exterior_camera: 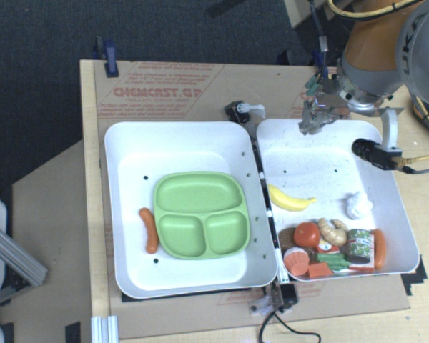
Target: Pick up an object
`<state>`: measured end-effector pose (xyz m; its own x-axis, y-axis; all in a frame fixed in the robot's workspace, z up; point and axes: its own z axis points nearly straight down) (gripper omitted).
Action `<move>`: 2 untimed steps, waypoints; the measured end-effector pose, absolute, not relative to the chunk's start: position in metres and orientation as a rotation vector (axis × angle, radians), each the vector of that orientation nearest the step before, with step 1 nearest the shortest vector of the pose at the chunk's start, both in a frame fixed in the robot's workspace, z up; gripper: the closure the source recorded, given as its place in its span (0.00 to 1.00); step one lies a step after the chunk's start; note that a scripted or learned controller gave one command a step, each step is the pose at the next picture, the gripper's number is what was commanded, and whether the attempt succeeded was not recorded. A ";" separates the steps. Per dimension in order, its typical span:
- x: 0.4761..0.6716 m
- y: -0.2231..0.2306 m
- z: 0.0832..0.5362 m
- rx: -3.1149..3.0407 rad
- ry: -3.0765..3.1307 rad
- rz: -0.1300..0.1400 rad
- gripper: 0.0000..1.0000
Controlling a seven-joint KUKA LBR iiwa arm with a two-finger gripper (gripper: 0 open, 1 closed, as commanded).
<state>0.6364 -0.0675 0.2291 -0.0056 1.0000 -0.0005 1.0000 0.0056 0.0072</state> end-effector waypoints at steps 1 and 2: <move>0.566 -0.047 0.229 2.227 2.225 -0.005 1.00; 0.569 -0.047 0.229 2.223 2.223 -0.001 0.00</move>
